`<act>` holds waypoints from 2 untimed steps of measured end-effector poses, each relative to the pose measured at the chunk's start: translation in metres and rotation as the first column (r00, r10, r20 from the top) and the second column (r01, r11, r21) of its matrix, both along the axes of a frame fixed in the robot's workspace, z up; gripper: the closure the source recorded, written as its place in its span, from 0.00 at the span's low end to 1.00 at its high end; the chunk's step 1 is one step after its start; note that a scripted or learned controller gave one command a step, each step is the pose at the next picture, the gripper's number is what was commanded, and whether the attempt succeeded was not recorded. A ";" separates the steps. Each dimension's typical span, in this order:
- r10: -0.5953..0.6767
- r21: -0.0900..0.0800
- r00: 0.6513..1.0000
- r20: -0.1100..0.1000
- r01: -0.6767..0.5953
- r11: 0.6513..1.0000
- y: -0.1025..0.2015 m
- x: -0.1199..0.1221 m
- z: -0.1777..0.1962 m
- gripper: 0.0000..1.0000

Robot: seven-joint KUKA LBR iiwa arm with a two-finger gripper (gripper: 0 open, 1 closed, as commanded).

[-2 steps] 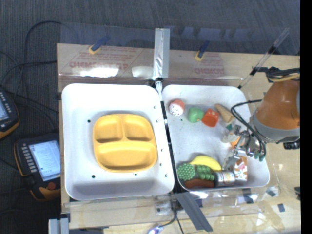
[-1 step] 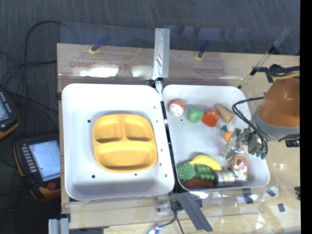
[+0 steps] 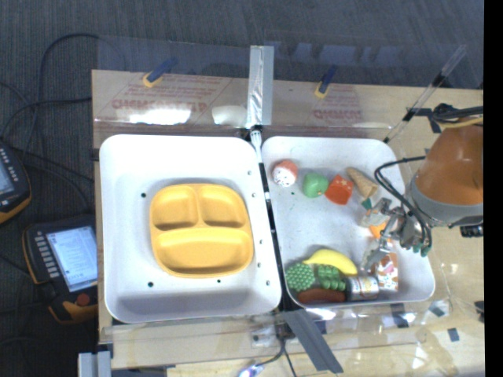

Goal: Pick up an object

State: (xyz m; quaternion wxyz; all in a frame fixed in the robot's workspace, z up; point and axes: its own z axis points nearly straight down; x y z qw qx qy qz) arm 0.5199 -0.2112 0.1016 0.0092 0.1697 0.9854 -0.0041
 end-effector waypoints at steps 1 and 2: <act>0.000 -0.002 1.000 0.002 0.000 1.000 0.000 0.001 0.009 1.00; 0.000 -0.003 1.000 0.002 0.000 1.000 0.000 0.001 0.009 0.00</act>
